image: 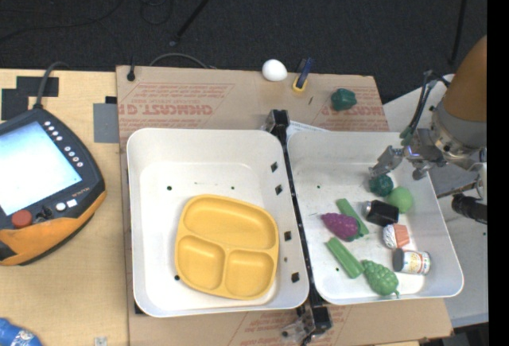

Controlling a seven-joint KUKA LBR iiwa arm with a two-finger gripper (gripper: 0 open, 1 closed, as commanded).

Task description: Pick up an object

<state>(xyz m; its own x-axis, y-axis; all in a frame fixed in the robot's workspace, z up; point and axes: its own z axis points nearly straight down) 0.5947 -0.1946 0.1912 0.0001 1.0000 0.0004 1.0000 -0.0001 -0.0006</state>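
My gripper (401, 169) hangs over the upper right part of the right bin (318, 153), its fingers spread open and nothing between them. Just under its left finger (385, 162) lies a dark green round toy (382, 184), and a light green ball (402, 199) rests beside that. Lower in the same bin are a black block (382, 213), a purple grape bunch (340, 225), two green sticks (343, 257), a bumpy green toy (382, 277), a red-and-white can (396, 235) and a small jar (413, 262).
The left bin (159, 161) holds a yellow compartment tray (227, 245). Behind the bins on cardboard lie a white egg (274, 70), a blue-and-yellow tool (302, 75) and a dark green toy (343, 99). A control pendant (40, 177) sits at the far left.
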